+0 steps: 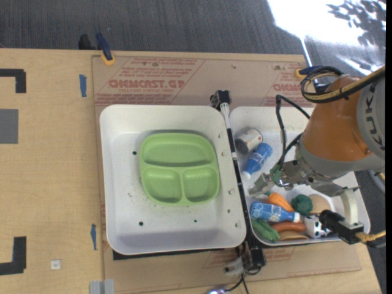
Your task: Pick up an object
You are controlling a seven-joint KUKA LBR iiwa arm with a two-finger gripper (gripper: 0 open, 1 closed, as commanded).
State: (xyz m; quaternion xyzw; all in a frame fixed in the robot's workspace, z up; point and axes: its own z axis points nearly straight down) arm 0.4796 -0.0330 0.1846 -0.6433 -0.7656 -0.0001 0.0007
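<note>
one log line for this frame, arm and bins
arm: over right bin | end effector: low among toys, grasp unclear | left bin: green divided plate

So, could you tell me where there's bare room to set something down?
Bare floor rings the green divided plate in the left bin, widest along its near edge. The right bin is crowded: toys, a blue bottle and the arm.

I see the left bin holding a green divided plate. The arm reaches over the right bin, and its gripper hangs low above a blue bottle, an orange carrot and a grey can.
</note>
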